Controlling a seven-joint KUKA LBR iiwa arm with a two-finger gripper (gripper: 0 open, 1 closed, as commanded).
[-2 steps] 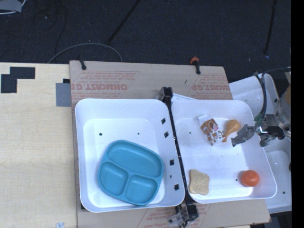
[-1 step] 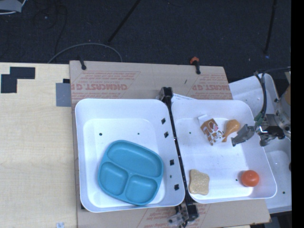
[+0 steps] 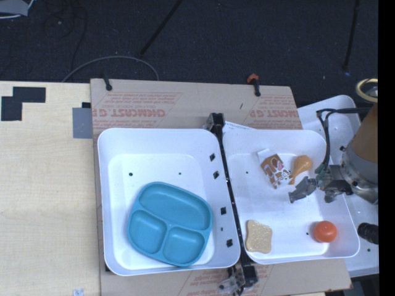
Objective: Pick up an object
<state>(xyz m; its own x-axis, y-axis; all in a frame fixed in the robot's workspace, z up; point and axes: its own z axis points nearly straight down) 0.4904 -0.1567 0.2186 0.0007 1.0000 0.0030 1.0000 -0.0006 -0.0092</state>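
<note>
At the far left lies the pale wooden bench top [image 3: 43,184], with some dark squares on it. Next comes the sheet of brown cardboard [image 3: 185,106] that carries both white bins.

The left bin [image 3: 117,147] holds one thing — a blue plate with three compartments [image 3: 170,222]. It lies flat in the lower half of this bin, turned a little, and its lower edge is close to the bin's near wall.

A black divider strip [image 3: 225,190] runs between the two bins, from top to bottom.

In the right bin [image 3: 247,147] there are four things. Near the bottom left corner lies a pale slice of bread [image 3: 258,236]. Higher, around the middle of the bin, is a small brown and white packet [image 3: 275,169] on a white paper. Just beside it, to the right, is an orange-brown piece shaped like a drumstick [image 3: 301,165]; I cannot tell if the two touch. In the lower right corner sits a red-orange ball, perhaps a tomato [image 3: 324,231], well apart from the others.

My gripper [image 3: 307,189] comes in over the right edge of this bin, below the drumstick piece and above the tomato. One dark finger [image 3: 300,191] points to the left and down. Nothing is between my fingers, but whether they are spread or pressed together I cannot tell from this angle.
</note>
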